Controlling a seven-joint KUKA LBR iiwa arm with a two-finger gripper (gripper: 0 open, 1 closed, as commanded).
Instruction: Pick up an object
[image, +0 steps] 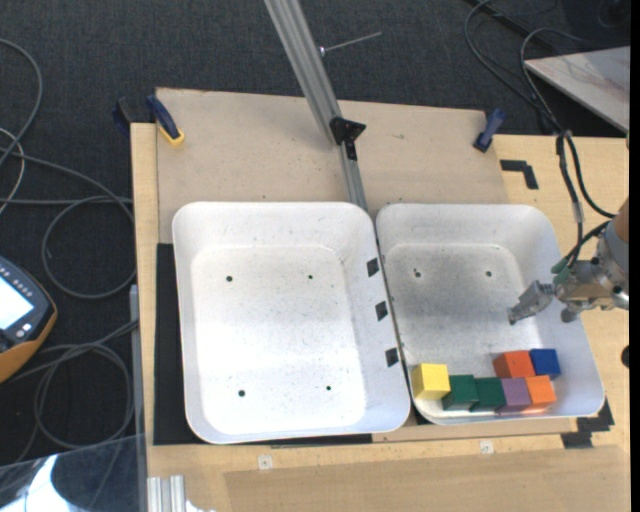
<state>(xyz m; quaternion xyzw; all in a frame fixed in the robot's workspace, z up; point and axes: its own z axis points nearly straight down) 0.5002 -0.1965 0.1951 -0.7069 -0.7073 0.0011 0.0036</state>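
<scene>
Bench (300, 130): tan board surface, 2 blue clamps at its far corners, a grey metal post slanting in from the top.

2 white bins side by side. Left bin (200, 240): only dark speckling on its floor. Right bin (540, 235): holds every block, all clustered along its near edge.

Arm: enters from the right edge, over the right bin's right rim. Gripper (545, 300) sits above the bin's right side, apart from the blocks, nothing between its fingers. Cannot tell whether fingers are spread or pressed together.

Blocks, left to right: yellow block (432, 379), 2 green blocks (474, 391), purple block (516, 393), red block (517, 363), orange block (541, 390), blue block (545, 361). Packed touching.
</scene>
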